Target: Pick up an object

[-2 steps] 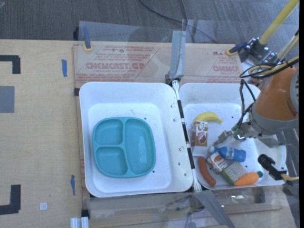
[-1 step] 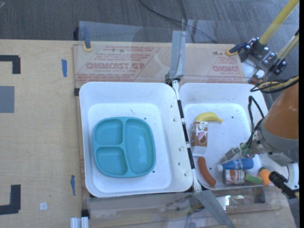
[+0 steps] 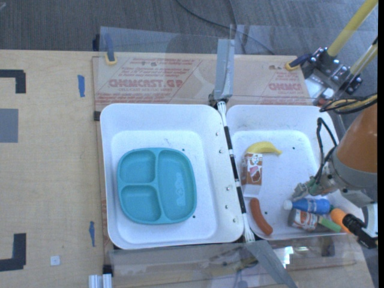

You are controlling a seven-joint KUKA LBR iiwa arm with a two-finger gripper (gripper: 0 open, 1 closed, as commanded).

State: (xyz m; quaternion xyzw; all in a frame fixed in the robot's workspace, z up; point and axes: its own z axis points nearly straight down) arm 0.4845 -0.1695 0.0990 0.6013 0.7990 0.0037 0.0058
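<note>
Claw (image 3: 305,188) hangs low in the right bin (image 3: 282,122) just above a blue-capped bottle (image 3: 310,206), spread unclear.

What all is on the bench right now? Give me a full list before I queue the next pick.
left bin: 1, white, left half of bench
divided plate: 1, teal, three compartments, centre of left bin
right bin: 1, white, right of left bin
banana: 1, yellow, upper middle of right bin
carton: 1, white and brown, just below banana
sausage: 1, reddish brown, lower left of right bin
bottle: 1, blue with white cap, lying on its side, lower right of right bin
can: 1, brownish label, just below bottle
carrot: 1, orange, lower right corner
arm: 1, grey with orange band, right edge
end effector: 1, grey, above bottle
</note>
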